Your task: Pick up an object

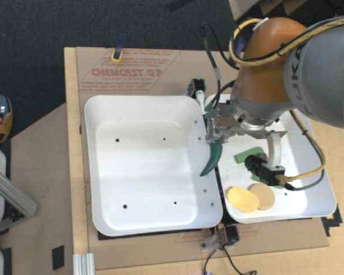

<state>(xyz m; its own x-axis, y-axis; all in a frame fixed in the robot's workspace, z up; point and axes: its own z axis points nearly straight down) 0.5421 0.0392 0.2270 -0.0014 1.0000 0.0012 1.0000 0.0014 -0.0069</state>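
Camera view, slanting down on both bins: jaws low over the seam where the bins meet, closed to a narrow gap on the upper end of a teal curved piece [211, 158], possibly a toy pepper or pod. Hanging from that grip, lower tip curling toward the left bin [143, 171], body crossing that bin's right wall. Touching the wall or just clear of it: cannot tell.

Step in hand, by the look of it: lifting out. To do it well, raise straight up and slowly with a steady squeeze, since a hold on one thin end probably means swing or slip. Avoid any sideways travel until the dangling tip stands clear above both rims; otherwise, a risk of catching the wall and pulling free. Hold the wrist level to stop the piece twisting in the grip.

Left bin: bare white floor with a few small dark dots. Right bin [311, 200]: a flat green piece [248, 154] near the middle, under the arm [309, 73]. Nearer the front wall, a yellow disc [242, 199] and a tan disc [265, 196], touching or overlapping, yellow on the side toward the left bin. Both bins side by side on a cardboard-covered counter [77, 211] with red lettering at the back.
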